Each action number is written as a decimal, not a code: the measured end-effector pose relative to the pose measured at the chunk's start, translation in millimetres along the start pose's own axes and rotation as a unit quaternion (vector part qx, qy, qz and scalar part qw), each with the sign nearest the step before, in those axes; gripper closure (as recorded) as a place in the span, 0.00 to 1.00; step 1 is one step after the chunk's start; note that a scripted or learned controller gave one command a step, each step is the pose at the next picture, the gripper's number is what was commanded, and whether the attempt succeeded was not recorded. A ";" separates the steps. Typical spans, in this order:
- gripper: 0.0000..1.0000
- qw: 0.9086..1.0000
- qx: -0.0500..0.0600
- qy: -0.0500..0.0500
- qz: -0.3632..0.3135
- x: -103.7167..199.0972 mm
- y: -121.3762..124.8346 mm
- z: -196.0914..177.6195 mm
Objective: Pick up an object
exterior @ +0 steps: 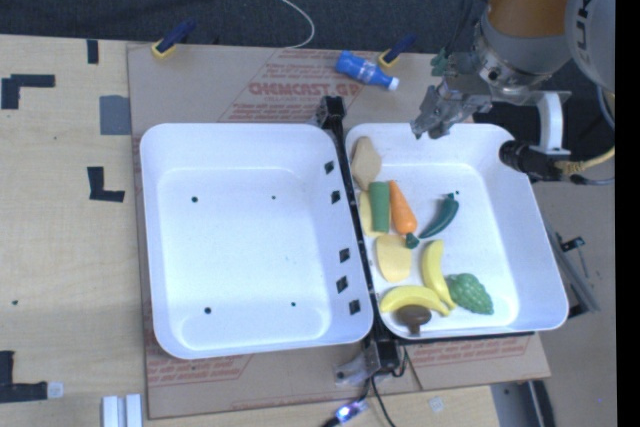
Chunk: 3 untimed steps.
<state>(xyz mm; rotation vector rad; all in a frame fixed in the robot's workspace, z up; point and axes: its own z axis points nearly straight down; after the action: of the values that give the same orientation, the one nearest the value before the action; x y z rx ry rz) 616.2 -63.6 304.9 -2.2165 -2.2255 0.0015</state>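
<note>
The right bin [520, 215] holds toy food along its left side and front: a tan potato [365, 158], a yellow-green piece [379, 207], an orange carrot [401, 207], a dark green pepper [441, 215], a pale yellow piece [393, 258], two bananas [433, 267] [412, 299], a brown mushroom [413, 317] and green broccoli [470, 294]. My gripper [432, 127] hangs above the bin's back rim, right of the potato, with nothing seen between its fingers.
The left bin [180, 165] sits beside the right one, with a black divider clip [331, 111] between them. A blue bottle [364, 70] lies on the cardboard behind the bins. Blue-and-yellow clamps [172, 38] hold the cardboard's back edge. A white cable [290, 5] dangles behind.
</note>
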 end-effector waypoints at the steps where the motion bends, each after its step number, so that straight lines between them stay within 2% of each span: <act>1: 1.00 1.000 0.000 0.000 0.000 0.4 0.1 -9.2; 3: 1.00 1.000 0.002 0.001 -0.001 1.0 0.4 -27.9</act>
<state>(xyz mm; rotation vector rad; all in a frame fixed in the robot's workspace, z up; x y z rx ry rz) 616.7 -62.6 332.8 -2.2116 -2.2258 0.0035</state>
